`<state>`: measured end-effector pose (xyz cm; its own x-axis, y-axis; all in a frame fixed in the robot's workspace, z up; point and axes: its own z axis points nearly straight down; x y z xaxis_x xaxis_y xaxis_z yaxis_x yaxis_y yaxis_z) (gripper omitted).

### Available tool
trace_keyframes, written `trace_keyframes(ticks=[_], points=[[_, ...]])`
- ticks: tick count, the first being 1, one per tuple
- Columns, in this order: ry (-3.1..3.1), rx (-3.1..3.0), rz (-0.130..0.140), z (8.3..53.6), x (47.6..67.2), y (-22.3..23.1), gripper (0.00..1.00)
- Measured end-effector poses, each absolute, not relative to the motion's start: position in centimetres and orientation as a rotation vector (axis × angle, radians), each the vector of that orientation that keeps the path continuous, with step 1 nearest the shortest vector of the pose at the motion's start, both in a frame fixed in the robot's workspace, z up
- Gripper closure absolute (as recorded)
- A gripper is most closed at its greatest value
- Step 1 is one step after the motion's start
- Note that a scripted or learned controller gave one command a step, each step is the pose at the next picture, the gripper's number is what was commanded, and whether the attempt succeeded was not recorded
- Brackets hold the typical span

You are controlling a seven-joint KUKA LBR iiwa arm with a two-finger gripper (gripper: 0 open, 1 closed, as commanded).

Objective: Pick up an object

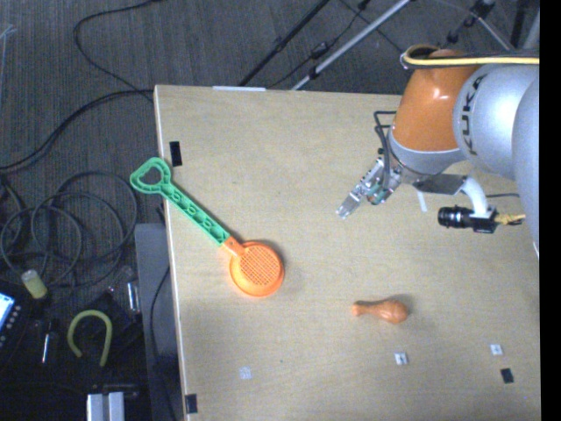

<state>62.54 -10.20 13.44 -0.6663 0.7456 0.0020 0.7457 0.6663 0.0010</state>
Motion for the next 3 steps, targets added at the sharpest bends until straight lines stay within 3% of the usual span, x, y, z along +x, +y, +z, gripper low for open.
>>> trace_keyframes(ticks=[1,2,3], points=[[-2.904,-1.199,-0.004,20.8,61.6,2.3,1.0],[-2.838,-1.344,0.0,18.5,64.4,7.5,1.0],[-2.591,-1.78,0.006,31.0,64.1,2.0,1.0]])
